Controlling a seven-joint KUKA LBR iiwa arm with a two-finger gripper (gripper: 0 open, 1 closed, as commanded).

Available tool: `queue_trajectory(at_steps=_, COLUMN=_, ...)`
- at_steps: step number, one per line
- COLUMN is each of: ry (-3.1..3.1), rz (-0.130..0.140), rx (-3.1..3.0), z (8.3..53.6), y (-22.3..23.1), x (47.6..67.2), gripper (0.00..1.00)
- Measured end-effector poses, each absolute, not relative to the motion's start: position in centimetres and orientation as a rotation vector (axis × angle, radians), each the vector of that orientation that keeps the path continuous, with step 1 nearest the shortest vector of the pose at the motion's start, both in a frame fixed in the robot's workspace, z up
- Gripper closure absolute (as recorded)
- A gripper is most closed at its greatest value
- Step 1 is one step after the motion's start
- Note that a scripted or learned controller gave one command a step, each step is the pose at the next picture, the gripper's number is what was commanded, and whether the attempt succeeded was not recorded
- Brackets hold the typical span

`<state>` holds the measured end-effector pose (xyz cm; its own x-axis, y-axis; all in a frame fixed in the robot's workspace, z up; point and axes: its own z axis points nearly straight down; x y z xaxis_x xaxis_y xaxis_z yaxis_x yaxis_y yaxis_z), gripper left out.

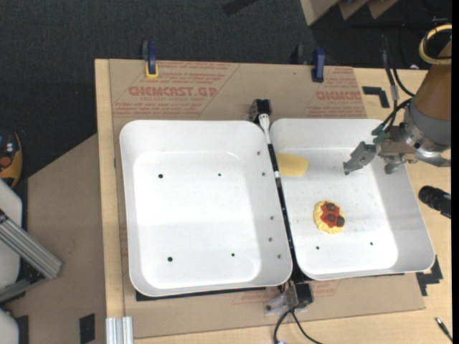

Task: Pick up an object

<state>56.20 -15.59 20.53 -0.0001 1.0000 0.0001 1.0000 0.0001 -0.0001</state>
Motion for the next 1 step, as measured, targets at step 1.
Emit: queue_trajectory(at_steps=1, ry=-2.213, rz=0.001, rx=-2.221, z=7.99, y=-14.56, x=51.97, gripper=0.00)
